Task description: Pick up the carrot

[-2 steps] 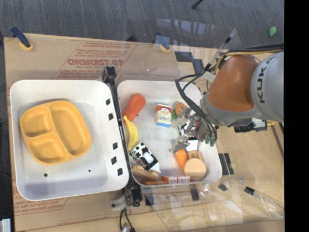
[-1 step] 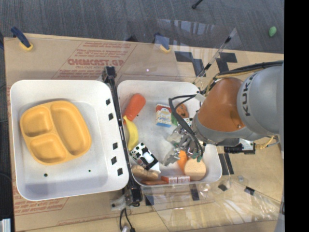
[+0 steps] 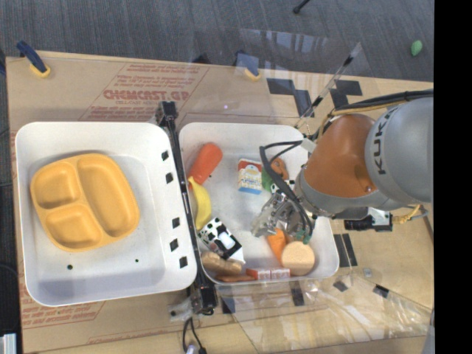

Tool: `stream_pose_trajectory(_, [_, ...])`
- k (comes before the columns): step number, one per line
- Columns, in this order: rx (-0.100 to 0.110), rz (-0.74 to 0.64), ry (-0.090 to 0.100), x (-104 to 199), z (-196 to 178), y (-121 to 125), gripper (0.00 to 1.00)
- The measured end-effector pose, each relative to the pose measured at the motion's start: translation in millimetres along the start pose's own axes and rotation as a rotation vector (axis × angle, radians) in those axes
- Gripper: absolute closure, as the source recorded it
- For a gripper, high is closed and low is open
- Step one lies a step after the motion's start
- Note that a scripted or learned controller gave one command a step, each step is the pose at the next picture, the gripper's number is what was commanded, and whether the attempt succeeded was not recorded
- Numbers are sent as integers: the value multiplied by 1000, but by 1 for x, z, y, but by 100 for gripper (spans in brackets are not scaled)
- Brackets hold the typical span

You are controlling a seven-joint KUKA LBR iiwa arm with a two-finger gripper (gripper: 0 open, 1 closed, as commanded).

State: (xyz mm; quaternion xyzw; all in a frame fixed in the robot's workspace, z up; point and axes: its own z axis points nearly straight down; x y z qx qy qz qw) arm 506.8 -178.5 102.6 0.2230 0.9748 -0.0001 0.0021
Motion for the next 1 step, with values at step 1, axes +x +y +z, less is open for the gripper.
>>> stream_pose_trajectory(1, [0,205,1,36,-60,19,100])
